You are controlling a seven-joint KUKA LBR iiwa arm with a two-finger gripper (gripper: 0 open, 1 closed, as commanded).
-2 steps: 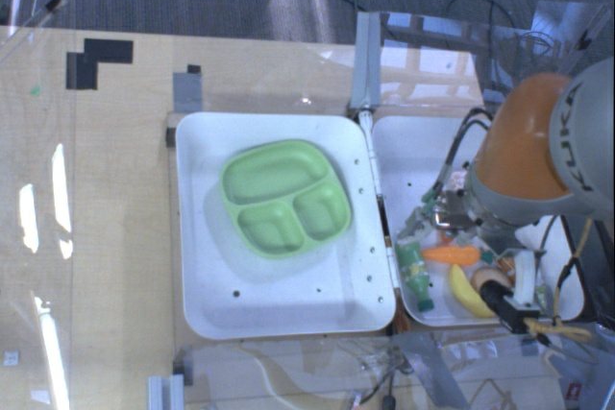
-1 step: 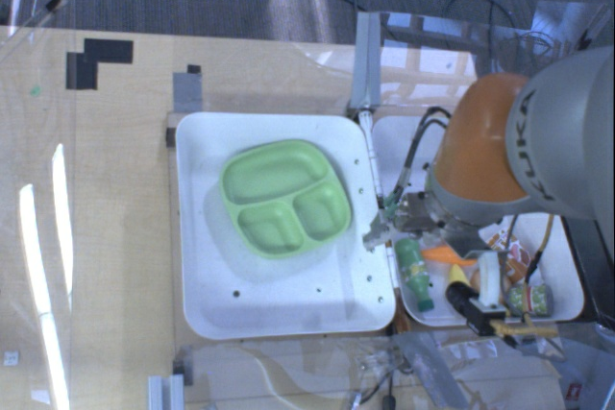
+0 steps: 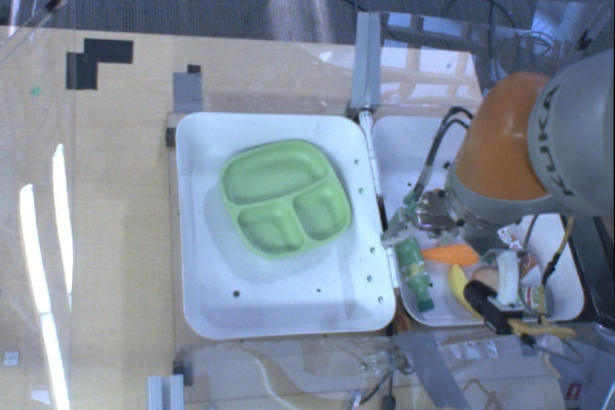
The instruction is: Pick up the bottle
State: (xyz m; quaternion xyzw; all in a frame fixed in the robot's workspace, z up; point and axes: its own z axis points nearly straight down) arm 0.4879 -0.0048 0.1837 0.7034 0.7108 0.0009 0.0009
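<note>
A small green bottle [image 3: 414, 268] lies in the right bin [image 3: 399, 149], close to its left wall near the front corner, with its cap end toward the back. My gripper [image 3: 407, 222] hangs over the right bin, just behind and above the bottle's cap end. The grey arm with its orange band covers most of that bin. I see nothing held in the gripper.
An orange carrot-like piece [image 3: 450, 254] and a yellow banana-like piece [image 3: 459, 284] lie just right of the bottle. The left bin [image 3: 197, 206] holds a green divided plate [image 3: 285, 198]. The wall between the two bins runs right beside the bottle.
</note>
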